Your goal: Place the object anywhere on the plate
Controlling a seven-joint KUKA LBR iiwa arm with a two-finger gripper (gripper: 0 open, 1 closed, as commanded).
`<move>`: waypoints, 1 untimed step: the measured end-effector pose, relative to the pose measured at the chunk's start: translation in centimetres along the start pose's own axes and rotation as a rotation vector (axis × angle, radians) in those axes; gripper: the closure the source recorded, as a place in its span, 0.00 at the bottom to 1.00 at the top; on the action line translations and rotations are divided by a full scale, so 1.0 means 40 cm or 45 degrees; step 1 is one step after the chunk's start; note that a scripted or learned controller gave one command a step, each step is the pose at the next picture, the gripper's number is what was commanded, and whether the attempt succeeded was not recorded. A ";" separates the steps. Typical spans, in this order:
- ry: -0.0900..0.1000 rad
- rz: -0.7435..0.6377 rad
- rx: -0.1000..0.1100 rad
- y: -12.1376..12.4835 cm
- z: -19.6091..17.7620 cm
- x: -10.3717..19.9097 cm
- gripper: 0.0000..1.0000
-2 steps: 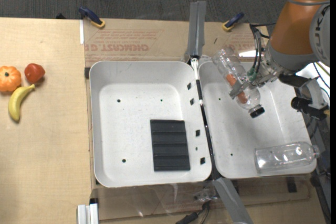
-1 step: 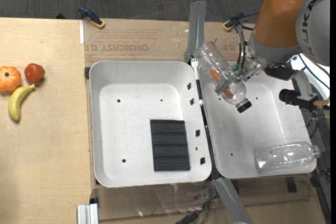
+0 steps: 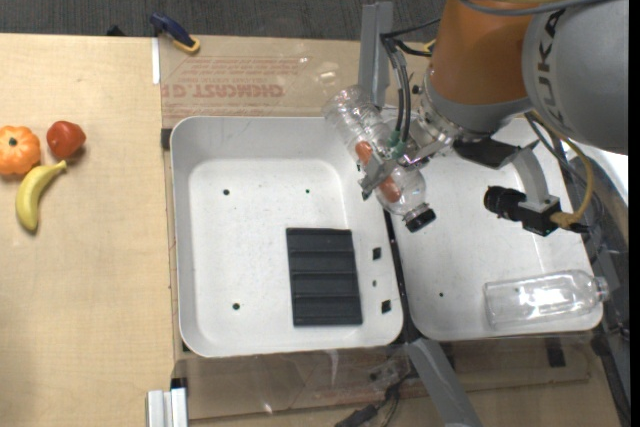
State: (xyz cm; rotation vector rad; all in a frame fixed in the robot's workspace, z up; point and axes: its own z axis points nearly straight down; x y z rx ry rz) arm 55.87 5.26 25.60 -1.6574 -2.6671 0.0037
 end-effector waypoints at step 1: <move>-0.003 -0.182 -0.002 0.014 -0.037 -0.119 1.00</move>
